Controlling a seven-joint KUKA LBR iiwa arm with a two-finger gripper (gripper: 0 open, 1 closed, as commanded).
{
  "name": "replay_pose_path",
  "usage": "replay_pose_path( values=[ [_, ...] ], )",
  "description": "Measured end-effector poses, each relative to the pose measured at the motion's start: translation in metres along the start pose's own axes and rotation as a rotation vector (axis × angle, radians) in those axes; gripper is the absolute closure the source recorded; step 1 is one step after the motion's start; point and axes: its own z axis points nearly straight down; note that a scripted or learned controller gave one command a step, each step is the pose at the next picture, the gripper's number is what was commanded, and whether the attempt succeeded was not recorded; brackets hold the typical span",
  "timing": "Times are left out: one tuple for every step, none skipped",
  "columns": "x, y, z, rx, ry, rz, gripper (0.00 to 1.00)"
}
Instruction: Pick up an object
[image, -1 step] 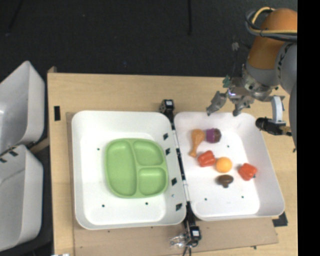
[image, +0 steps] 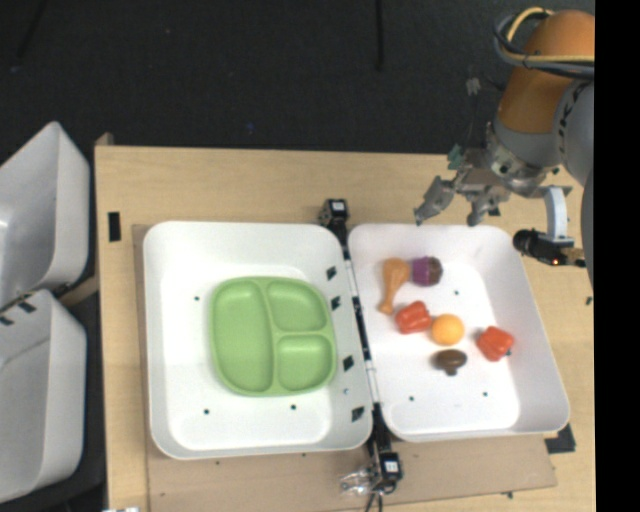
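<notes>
The right bin (image: 520, 385) holds several toy foods: a tan chicken drumstick (image: 392, 281), a purple piece (image: 427, 270), a red pepper (image: 413, 318), an orange ball (image: 447, 328), a brown mushroom (image: 450, 361) and a second red piece (image: 495, 343). My gripper (image: 456, 206) hangs above the bin's far rim, well clear of the foods. Its two fingers are spread apart with nothing between them.
The left bin (image: 170, 400) carries a green divided plate (image: 271, 334). A hinge strip with black clips (image: 352, 330) runs between the bins. White moulded shapes (image: 35, 300) stand off the bench at the left. Bare wood lies behind the bins.
</notes>
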Motion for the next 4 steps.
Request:
replay_pose_path(
  values=[
    [-0.004, -0.004, 0.042, 0.003, -0.001, 0.001, 0.00],
    [0.003, -0.005, 0.089, 0.001, -0.001, -0.002, 0.00],
    [0.002, -0.005, 0.139, 0.002, -0.001, -0.003, 0.00],
    [0.001, -0.004, 0.125, -0.003, -0.004, -0.004, 1.00]
  ],
)
